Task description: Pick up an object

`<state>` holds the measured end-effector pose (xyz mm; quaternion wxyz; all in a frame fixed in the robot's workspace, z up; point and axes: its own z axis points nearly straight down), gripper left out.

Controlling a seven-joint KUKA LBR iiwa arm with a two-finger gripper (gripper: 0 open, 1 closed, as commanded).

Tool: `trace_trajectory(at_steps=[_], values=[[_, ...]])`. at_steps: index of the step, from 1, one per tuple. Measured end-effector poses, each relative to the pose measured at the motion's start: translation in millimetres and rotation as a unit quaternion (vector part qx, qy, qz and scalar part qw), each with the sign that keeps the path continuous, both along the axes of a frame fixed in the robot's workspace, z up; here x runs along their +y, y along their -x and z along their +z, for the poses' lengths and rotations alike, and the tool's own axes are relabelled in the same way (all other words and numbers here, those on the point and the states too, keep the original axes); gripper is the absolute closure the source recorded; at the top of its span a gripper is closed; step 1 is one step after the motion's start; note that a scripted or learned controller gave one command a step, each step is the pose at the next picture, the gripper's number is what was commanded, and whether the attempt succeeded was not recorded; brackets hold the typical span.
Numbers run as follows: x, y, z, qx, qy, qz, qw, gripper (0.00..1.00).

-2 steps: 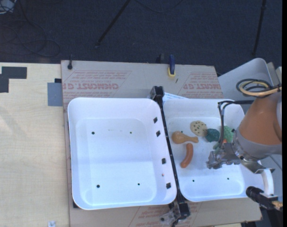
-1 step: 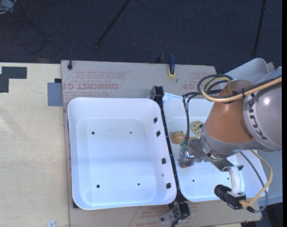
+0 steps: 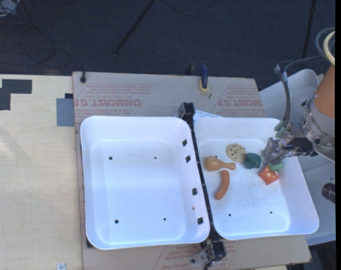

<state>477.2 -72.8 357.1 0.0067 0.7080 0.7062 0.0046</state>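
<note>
- 5 small things are seen in the right bin (image 3: pixel 294 218), all in its upper half, right of centre in the frame.
- A red block (image 3: pixel 269 175) lies furthest right, with a small green piece (image 3: pixel 276 166) touching its upper edge.
- A dark teal lump (image 3: pixel 252 161) sits just left of the block.
- A tan spotted cookie (image 3: pixel 235 151) is placed up and left of the lump, close to it.
- A tan drumstick (image 3: pixel 217 163) lies below the cookie, near the divider between the bins.
- An orange sausage (image 3: pixel 221 185) lies below the drumstick, tilted, lowest of the group.
- The gripper (image 3: pixel 273 152) is seen over the right bin's upper right part, just above the green piece and red block; whether it is open or closed cannot be told, and nothing is seen held.
- The arm (image 3: pixel 322 122) enters from the right edge of the frame.
- The left bin (image 3: pixel 92 151) lies beside the right one, at the frame's centre.
- Both bins rest on a cardboard sheet (image 3: pixel 131 94) on a pale wooden bench (image 3: pixel 30 179).
</note>
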Motion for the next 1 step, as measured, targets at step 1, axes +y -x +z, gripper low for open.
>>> trace_trajectory(at_steps=[1], values=[[50.6, 2.2, -71.3, 0.013, -0.0025, 0.003, 0.9999, 1.00]])
